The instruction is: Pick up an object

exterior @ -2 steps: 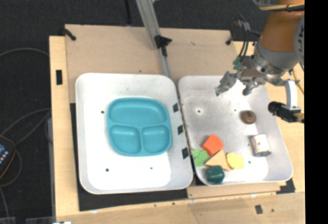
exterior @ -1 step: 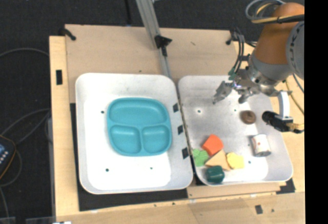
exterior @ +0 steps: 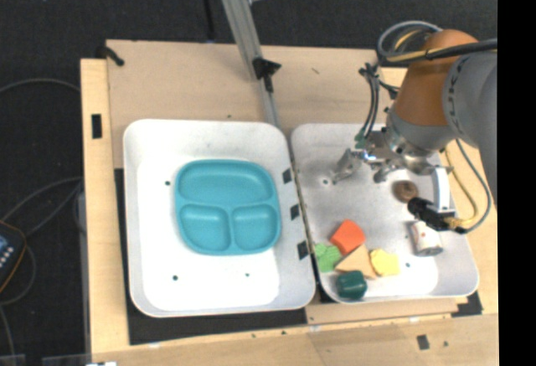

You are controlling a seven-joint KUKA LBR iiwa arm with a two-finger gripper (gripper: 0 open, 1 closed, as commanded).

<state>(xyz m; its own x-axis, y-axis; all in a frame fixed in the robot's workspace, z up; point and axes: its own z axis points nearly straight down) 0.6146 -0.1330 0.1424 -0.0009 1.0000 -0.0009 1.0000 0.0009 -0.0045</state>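
Note:
My gripper [exterior: 362, 169] hangs over the upper middle of the right bin [exterior: 327, 142], open, with nothing between its fingers [exterior: 342, 166]. Below it, near the bin's front, lie an orange block [exterior: 348, 235], a light green block [exterior: 327, 256], a tan wedge [exterior: 358, 262], a yellow piece [exterior: 385, 262] and a dark green piece [exterior: 352, 285]. A small brown round object [exterior: 405, 188] sits just right of the gripper. A white-and-silver cylinder [exterior: 425, 239] lies further right.
The left bin [exterior: 146, 188] holds a teal divided plate [exterior: 226, 207]. A metal pole [exterior: 239, 12] slants down to the gap between the bins. The arm's grey and orange body [exterior: 427, 96] and its cables overhang the right bin's far right side.

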